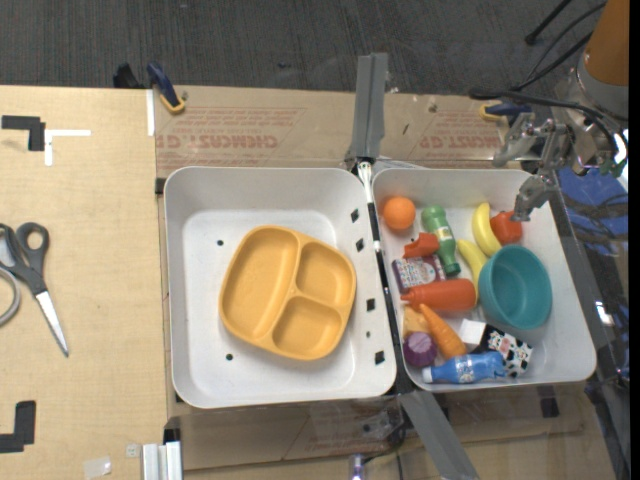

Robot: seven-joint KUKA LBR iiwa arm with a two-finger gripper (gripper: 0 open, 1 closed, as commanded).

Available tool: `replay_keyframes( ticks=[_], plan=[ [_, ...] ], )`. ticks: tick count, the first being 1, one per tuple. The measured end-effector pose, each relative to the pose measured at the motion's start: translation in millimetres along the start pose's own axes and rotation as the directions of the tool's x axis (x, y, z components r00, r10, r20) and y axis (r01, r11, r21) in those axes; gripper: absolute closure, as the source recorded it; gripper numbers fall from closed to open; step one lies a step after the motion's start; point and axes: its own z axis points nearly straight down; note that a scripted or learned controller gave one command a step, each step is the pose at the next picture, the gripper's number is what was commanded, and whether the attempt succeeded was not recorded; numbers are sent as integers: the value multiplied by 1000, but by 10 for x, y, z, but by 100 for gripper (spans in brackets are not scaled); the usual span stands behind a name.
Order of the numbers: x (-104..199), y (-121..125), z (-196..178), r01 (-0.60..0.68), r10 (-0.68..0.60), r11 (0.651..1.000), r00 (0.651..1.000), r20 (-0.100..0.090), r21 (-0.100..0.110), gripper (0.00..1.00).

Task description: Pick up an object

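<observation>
My gripper (528, 190) hangs over the far right corner of the right bin (575, 298), its tip just above a small red-orange piece (507, 229) next to a yellow banana (484, 228). Nothing shows in its grasp. The same bin holds a teal bowl (515, 286), an orange ball (399, 212), a green bottle (437, 236), a long red vegetable (440, 294), a carrot (442, 330), a purple piece (420, 348), a blue bottle (465, 370) and a black-and-white toy (508, 348).
A yellow divided plate (288, 292) lies in the left bin (190, 268). Scissors (35, 278) rest on the wooden board at far left. A blue clamp (165, 86) sits behind the bins. Cables (600, 158) trail beside the arm at right.
</observation>
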Motion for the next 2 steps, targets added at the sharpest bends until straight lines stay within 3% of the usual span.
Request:
replay_keyframes(
  ticks=[1,2],
  plan=[
    [-279,-64,1697,-50,50,999,999,-1,0,0],
    [4,467,1913,-172,172,985,985,1,0,0]
  ],
)
